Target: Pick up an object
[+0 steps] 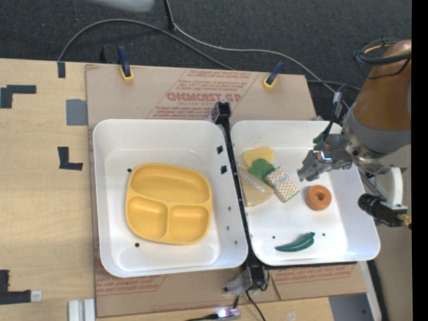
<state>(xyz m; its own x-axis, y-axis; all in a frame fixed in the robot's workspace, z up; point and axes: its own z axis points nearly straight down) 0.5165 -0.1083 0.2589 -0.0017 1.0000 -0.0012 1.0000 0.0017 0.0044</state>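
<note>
In the right bin (354, 246) lie an orange doughnut-shaped ring (319, 197), a dark green pepper (295, 243), a patterned sponge block (284, 185), a green piece (261, 168) and a pale yellow disc (257, 158). My gripper (314, 166) hangs over the right bin's upper right part, just above the orange ring and to the right of the sponge block. I see nothing held in it.
The left bin (107, 152) holds a yellow divided plate (168, 202). A black divider clip (223, 114) sits between the bins at the back. Cables run across the dark floor behind the bench. Cardboard lies under both bins.
</note>
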